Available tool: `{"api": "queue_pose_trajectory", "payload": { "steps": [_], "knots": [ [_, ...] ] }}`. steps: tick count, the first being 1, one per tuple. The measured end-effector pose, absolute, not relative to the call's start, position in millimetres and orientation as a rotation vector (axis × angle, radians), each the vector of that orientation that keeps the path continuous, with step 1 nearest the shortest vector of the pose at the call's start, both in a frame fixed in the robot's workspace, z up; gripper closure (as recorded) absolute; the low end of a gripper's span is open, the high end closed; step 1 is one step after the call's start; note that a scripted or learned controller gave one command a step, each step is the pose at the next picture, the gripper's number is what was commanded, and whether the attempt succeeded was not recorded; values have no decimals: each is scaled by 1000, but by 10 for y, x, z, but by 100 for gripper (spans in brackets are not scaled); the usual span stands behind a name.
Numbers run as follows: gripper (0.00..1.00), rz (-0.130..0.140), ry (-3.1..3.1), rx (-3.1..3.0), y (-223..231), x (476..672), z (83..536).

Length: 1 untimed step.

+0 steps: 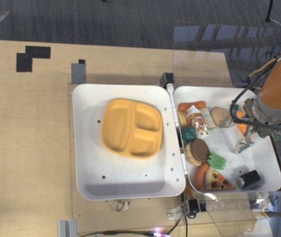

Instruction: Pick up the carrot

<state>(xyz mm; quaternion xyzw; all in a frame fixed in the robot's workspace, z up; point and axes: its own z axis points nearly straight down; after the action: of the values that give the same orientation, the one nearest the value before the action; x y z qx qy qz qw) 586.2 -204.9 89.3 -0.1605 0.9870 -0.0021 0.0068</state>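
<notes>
The carrot (202,173) lies in the right bin (266,162) near its front left corner. It is an orange-red stick with a green leafy top (216,160) pointing to the back right. My gripper (234,134) hangs over the middle of the same bin, to the right of and behind the carrot, well apart from it. Its two grey fingers (243,144) stand spread apart, open, with bare bin floor between them. A small orange piece (242,128) shows beside the wrist; I cannot tell what it is.
Around the carrot lie a brown round cookie (198,151), a pizza slice (220,182) and a black block (249,178). A printed carton (200,120), a beige round piece (220,115) and a green piece (187,133) sit further back. The left bin (88,172) holds a yellow divided plate (131,127).
</notes>
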Motion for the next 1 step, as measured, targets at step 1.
{"api": "queue_pose_trajectory", "payload": {
  "steps": [1],
  "knots": [
    [100, -13, 3075, -511, -2036, 5906, 1039]
  ]
}}
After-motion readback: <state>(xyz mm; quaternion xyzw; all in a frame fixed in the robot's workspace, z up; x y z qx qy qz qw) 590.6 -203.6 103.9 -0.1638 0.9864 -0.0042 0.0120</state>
